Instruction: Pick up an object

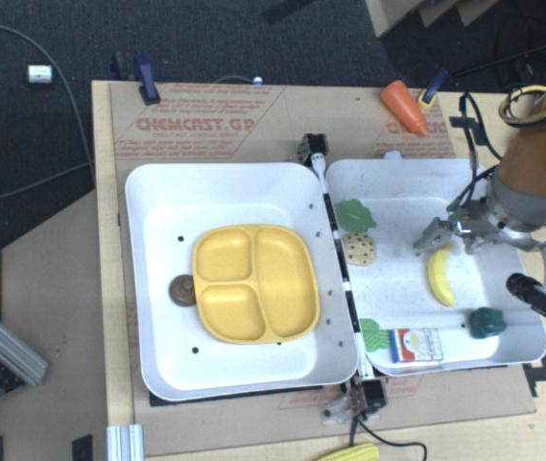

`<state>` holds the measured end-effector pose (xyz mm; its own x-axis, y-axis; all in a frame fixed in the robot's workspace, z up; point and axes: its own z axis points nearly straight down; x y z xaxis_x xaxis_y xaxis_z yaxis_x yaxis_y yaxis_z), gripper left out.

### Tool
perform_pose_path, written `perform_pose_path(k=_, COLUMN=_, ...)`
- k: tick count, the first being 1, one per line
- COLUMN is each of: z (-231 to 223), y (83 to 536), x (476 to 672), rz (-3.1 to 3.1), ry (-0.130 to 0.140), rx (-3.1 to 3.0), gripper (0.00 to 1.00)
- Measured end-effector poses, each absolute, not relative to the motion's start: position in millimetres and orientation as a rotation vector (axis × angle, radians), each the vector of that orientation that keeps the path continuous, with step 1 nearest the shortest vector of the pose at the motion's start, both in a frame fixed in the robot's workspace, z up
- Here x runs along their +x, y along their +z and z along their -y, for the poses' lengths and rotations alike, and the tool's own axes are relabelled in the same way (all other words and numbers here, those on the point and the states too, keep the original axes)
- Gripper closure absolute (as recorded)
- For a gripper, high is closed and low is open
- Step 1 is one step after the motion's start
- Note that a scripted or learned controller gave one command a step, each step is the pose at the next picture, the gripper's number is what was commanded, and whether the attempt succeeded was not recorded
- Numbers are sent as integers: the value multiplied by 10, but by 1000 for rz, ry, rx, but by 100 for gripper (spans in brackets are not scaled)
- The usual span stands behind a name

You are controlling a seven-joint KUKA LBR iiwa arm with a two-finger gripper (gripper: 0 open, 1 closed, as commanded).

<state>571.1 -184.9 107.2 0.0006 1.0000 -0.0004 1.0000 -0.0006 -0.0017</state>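
My gripper hangs low in the right bin, at its right side, with the arm coming in from the right. Its fingers stand open, spread just above the upper end of a yellow banana that lies on the bin floor. Nothing sits between the fingers. Also in this bin are a green leafy piece, a speckled cracker, a dark green lump, a small printed carton and another green piece.
The left bin holds a yellow divided plate with a brown round piece beside its left edge. An orange carrot lies on the bench behind the right bin. Blue clamps sit at the back.
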Motion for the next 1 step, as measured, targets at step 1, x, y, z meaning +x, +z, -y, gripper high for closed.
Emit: perform_pose_path(k=1, z=1617, y=840, x=5432, rz=2220, ry=1, rx=-2220, gripper=0)
